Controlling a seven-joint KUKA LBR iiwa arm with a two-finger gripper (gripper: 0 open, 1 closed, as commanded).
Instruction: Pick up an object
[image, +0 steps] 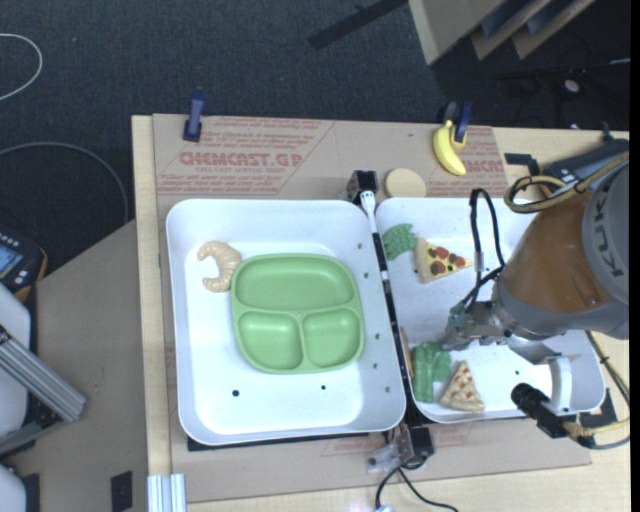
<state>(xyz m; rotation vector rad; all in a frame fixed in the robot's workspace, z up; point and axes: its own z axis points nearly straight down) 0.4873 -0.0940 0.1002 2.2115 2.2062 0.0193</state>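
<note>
My gripper (458, 335) hangs low in the right bin (440, 215), its body and the orange-banded wrist covering the fingers. Just below and left of it lies a green toy vegetable (431, 368), with a pizza slice (463, 389) beside that near the bin's front edge. A second pizza slice (440, 260) and a small green leafy piece (398, 240) lie toward the bin's back. In the left bin (200, 370) sits a green divided plate (298, 312), and a tan croissant (219, 265) rests at its upper left.
A yellow banana (449, 151) and a round tan disc (405, 184) lie on the bench behind the right bin. Blue clamps (194, 115) hold the board's back edge. A black cable (482, 235) loops over the right bin beside the arm.
</note>
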